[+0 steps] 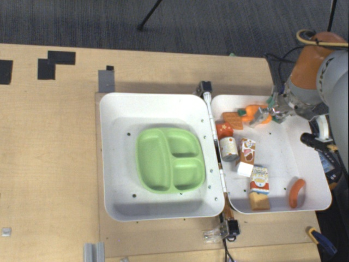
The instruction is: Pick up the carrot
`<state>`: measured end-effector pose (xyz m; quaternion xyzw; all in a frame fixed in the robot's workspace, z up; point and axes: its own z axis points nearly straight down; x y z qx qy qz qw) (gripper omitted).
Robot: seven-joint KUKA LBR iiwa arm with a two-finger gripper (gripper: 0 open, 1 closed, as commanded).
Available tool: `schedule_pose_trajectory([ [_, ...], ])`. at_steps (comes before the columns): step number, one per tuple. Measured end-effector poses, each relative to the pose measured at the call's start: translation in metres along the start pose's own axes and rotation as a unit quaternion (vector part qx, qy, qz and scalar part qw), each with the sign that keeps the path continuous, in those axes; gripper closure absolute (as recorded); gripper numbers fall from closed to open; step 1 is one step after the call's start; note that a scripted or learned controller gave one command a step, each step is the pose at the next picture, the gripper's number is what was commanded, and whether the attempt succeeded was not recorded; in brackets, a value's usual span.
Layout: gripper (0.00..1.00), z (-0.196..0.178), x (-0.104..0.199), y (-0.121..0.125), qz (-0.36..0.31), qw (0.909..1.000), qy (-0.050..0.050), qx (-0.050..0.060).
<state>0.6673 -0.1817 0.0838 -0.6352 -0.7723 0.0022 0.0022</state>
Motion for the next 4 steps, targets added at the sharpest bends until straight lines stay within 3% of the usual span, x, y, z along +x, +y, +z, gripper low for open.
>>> schedule_pose_trajectory([
  [1,0.00,0.001,0.043,0.005,-0.116,0.9932,0.002,0.007],
  [2,0.00,-0.102,0.125,0.026,0.013,0.9999,0.000,-0.005],
  [3,0.00,-0.019,0.106,-0.027,-0.056,0.9984,-0.003,-0.011],
  [4,0.00,-0.012,0.095,0.005,0.136,0.9906,0.002,-0.008],
])
